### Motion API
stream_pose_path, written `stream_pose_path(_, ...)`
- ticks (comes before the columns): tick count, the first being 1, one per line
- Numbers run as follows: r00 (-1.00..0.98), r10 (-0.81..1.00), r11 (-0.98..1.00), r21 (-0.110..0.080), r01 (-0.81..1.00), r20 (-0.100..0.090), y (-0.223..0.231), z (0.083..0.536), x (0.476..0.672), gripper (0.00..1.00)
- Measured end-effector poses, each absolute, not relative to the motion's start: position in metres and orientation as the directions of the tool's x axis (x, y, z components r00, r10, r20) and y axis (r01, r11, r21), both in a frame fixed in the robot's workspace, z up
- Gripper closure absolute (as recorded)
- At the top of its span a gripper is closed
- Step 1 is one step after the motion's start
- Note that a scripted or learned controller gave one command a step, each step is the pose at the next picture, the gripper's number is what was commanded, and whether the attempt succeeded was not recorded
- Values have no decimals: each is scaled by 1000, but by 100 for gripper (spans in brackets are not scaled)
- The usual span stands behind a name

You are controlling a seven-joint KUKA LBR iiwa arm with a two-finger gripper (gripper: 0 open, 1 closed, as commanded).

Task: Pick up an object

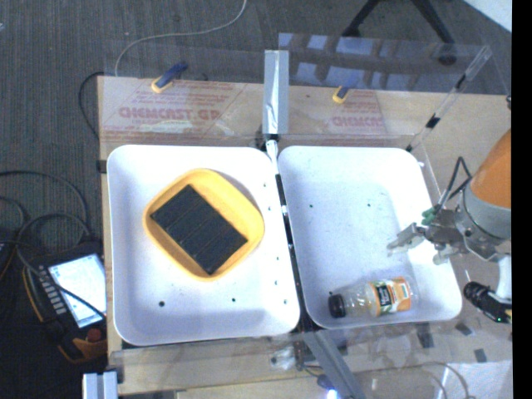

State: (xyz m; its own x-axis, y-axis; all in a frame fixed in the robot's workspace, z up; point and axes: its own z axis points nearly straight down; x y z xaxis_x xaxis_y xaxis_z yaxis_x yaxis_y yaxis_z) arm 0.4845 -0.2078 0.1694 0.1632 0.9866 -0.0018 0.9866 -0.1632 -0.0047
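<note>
Sensibly, the tool [413, 238], its fingers spread and pinching nothing, hanging just above the small bottle [371, 298] that lies on its side near the front wall of the right bin [349, 181], should descend squarely astride the bottle's body before closing.

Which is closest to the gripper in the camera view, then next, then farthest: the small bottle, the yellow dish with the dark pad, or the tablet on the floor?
1. Small bottle: lying in the right bin's near corner, just below-left of the gripper.
2. Yellow dish: middle of the left bin, across the divider.
3. Tablet: on the floor beyond the left bin, farthest.
</note>
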Motion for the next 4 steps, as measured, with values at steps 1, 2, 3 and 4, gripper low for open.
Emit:
stream_pose_path(1, 4, 1000, -4, 8, 1000, 1, -203, 91, 488, 0)
stream_pose_path(2, -127, 992, 127, 10, 992, 3, -209, 91, 490, 0)
stream_pose_path(3, 153, 988, -153, -5, 988, 4, -216, 120, 491, 0)
stream_pose_path(4, -76, 997, 76, 9, 997, -4, -205, 91, 488, 0)
